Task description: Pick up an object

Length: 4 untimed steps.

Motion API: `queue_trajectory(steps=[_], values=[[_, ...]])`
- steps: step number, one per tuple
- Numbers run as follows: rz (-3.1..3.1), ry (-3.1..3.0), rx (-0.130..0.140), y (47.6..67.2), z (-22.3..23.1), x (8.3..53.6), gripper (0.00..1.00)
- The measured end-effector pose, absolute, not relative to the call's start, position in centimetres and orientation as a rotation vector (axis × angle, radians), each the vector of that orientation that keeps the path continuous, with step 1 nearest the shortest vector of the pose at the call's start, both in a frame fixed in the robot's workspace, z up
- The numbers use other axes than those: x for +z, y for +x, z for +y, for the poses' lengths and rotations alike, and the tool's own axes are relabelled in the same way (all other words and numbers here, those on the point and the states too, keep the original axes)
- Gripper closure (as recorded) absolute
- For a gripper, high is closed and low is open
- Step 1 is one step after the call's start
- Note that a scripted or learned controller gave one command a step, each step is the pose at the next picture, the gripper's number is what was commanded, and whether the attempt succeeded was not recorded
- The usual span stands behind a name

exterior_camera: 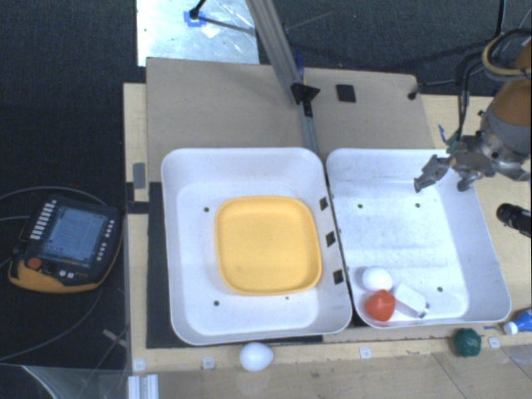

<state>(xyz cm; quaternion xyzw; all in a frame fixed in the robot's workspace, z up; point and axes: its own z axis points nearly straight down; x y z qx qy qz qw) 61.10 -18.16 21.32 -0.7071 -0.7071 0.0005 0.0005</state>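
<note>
In the right bin (465,223), three small objects lie in the near left corner: a white ball (376,278), a red ball (381,305) and a white block (410,300). My gripper (447,175) hangs over the bin's far right part, well away from them. Its two fingers are spread apart, with nothing between them. The left bin (179,223) holds a yellow square plate (268,243).
A white egg-shaped object (256,357) lies on the bench in front of the left bin. A dark green ball (466,342) sits in front of the right bin. A teach pendant (65,247) rests on the floor at the left. A slanted metal pole (278,36) stands behind the bins.
</note>
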Motion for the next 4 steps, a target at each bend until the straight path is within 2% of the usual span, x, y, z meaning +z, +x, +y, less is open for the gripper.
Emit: queue_trajectory(steps=[2, 3, 4], values=[[-2.219, -2.22, 0.003, 61.1, -19.5, 9.6, 0.0], [-2.223, -2.223, -0.002, 61.3, -19.5, 10.9, 1.0], [-2.224, -2.224, -0.003, 61.8, -20.2, 16.7, 1.0]])
